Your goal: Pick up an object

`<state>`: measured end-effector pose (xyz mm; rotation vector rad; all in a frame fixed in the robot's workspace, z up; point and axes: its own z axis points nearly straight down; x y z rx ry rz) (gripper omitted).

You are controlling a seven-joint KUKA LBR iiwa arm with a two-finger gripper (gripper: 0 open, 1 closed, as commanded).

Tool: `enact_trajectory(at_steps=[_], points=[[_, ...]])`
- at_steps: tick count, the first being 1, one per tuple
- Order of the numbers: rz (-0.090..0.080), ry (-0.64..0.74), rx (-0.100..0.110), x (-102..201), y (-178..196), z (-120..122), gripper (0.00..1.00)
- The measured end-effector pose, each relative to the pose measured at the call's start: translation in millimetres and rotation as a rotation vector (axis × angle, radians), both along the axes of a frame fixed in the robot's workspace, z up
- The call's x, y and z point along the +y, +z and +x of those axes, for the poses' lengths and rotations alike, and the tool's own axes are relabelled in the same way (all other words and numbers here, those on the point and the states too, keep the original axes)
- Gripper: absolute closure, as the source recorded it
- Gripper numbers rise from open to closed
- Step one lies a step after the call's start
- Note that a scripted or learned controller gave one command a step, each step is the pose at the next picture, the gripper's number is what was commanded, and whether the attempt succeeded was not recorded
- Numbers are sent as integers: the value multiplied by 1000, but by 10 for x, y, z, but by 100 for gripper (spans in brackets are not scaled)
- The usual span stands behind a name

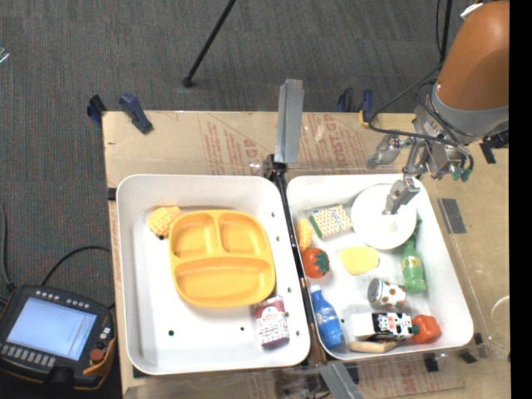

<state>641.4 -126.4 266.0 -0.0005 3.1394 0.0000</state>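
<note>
Tool (401,196): hangs over the white plate (378,221) near the rear of the right bin (455,274), below the orange band of the arm (472,61); whether it is released or clenched cannot be told, and nothing is seen in its grasp.

Right bin, contents:
- white plate, round, toward the back.
- patterned box (331,220), just left of the plate.
- yellow corn piece (304,234), against the left wall.
- tomato (315,263), in front of the corn.
- pale yellow slab (359,260), in front of the plate.
- green bottle (412,268), by the right side, lying at a tilt.
- small printed can (386,293), in front of the green bottle.
- blue bottle (327,317), near the front left.
- black-and-white carton (382,324), at the front.
- orange pepper (425,329), at the front right corner, beside the carton.

Left bin (137,281), contents:
- yellow divided tray (221,258), in the middle.
- corn cob (163,219), touching the tray's rear left edge.
- small pink carton (271,322), at the front right.

Counter (191,144): plywood, carries both bins side by side.
</note>
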Motion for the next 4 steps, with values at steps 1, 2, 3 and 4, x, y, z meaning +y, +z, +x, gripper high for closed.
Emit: enact_trajectory(at_steps=[1, 2, 3, 4], points=[[2, 132, 5, 300, -1802, -650, 0], [1, 350, 2, -454, -1784, -985, 0], [3, 552, -1, 159, -1778, -350, 0], [-1, 562, -3, -656, -1692, -17, 0]])
